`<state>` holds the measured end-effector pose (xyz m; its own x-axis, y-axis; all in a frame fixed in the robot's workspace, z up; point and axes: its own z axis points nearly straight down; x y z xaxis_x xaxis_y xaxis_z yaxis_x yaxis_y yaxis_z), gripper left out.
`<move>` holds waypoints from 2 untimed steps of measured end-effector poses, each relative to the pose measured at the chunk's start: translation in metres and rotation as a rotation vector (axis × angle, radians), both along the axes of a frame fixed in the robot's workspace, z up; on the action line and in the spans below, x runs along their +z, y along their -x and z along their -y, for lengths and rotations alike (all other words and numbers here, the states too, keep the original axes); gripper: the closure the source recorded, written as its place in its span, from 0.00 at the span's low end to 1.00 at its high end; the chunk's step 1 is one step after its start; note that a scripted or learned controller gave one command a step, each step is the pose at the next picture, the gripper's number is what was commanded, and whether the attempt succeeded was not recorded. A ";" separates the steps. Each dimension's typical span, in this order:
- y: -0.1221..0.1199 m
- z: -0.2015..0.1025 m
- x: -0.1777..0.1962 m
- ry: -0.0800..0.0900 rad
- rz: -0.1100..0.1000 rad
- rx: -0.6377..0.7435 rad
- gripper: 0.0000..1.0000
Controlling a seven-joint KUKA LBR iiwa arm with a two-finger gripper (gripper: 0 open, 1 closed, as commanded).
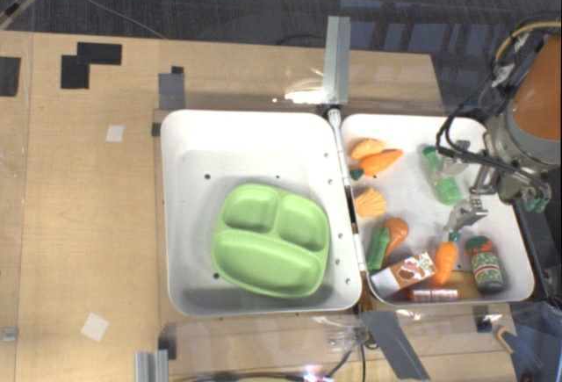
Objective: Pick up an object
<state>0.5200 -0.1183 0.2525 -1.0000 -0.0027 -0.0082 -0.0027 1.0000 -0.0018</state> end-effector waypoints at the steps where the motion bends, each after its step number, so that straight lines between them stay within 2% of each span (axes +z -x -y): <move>1: -0.013 -0.030 -0.158 0.000 0.006 0.074 0.00; 2: -0.109 -0.018 -0.163 -0.001 0.008 0.019 0.00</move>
<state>0.6294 -0.1001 0.0896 -0.9996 -0.0220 -0.0158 -0.0219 0.9998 -0.0011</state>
